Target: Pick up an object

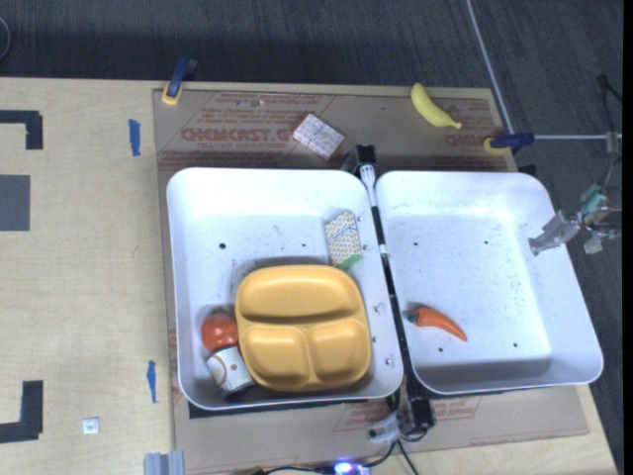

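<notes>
An orange toy carrot [437, 322] with a green top lies in the right bin [465, 201], near its left wall. The left bin [198, 226] holds a yellow divided tray [302, 325], a red-orange round toy [219, 331], a small white and orange can [227, 369] and a patterned packet [342, 236]. My gripper [554, 234] hangs at the right bin's far right rim, well away from the carrot, with nothing seen in it.
A yellow banana [433, 107] and a small checkered packet [316, 135] lie on the cardboard behind the bins. Blue clamps [508, 142] hold the cardboard at the back. A black divider [381, 255] runs between the two bins.
</notes>
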Robot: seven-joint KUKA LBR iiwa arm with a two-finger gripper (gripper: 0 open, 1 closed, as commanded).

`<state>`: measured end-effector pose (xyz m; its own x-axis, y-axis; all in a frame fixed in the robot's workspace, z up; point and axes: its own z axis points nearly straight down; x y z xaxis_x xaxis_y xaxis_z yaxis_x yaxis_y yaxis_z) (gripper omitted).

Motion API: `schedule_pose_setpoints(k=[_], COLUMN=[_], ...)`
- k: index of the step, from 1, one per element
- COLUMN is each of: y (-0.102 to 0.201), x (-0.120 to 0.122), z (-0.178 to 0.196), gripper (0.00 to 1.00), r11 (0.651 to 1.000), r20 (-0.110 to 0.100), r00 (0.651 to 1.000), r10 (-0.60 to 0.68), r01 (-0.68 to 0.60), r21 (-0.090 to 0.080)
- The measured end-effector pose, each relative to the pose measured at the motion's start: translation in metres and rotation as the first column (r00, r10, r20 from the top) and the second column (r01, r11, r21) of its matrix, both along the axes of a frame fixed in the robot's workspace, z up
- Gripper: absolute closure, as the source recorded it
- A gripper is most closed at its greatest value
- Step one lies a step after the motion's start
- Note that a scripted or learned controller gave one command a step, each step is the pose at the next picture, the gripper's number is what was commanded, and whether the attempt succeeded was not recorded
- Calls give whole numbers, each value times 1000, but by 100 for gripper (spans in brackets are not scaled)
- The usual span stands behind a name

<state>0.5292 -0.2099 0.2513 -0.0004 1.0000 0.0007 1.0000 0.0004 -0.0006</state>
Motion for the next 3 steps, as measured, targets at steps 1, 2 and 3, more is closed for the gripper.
schedule_pose_setpoints(k=[1,2,3], y=[52,102,110], x=[-15,0,-32], z=[-116,-165,-165], gripper=[0,0,0], r11=[1000,1000,1000], r20=[0,1,4], r00=[1000,1000,1000], r10=[1,1,0], r01=[-1,-1,0], r21=[0,0,-1])
